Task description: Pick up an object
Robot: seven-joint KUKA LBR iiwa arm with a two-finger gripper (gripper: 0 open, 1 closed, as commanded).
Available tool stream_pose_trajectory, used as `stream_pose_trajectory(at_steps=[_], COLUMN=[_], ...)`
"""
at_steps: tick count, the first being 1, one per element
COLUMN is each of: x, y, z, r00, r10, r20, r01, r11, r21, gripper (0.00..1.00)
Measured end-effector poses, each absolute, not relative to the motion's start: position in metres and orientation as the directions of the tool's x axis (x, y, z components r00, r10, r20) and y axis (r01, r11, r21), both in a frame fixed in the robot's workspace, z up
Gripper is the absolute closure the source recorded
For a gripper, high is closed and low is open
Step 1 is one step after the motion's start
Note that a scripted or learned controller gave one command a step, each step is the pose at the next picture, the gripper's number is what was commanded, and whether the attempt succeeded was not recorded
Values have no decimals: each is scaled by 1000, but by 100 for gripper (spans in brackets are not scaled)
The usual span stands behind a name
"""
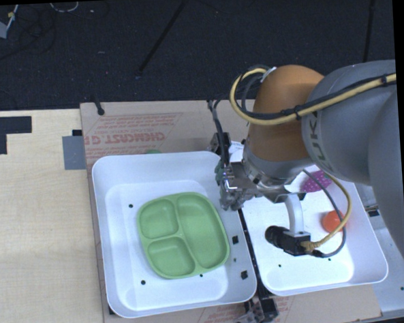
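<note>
A light green plate (182, 234) with three compartments lies flat in the left white bin (115, 197). In the right bin (318, 273) a small orange object (330, 220) and a purple object (317, 181) lie near the far right side, partly hidden by the arm. My gripper (229, 188) hangs over the seam between the two bins, just right of the plate's upper right corner. The wrist and orange band hide most of it from above.
The grey arm (350, 134) covers the back of the right bin. A black connector with a yellow cable (290, 241) hangs over the right bin's floor. Printed cardboard (145, 130) lies under both bins, and the wooden bench (36, 236) stretches to the left.
</note>
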State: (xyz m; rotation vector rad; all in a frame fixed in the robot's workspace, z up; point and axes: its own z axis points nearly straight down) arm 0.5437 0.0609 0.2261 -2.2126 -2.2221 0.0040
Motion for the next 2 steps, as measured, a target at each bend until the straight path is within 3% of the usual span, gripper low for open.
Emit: stream_pose_trajectory(at_steps=[1, 2], x=[535, 535], y=[103, 102], z=[224, 225], r00=[-4, -2], r10=[1000, 1000], r20=[1, 0], r01=[1000, 1000], r11=[4, 2], r21=[-5, -5], gripper=[100, 0])
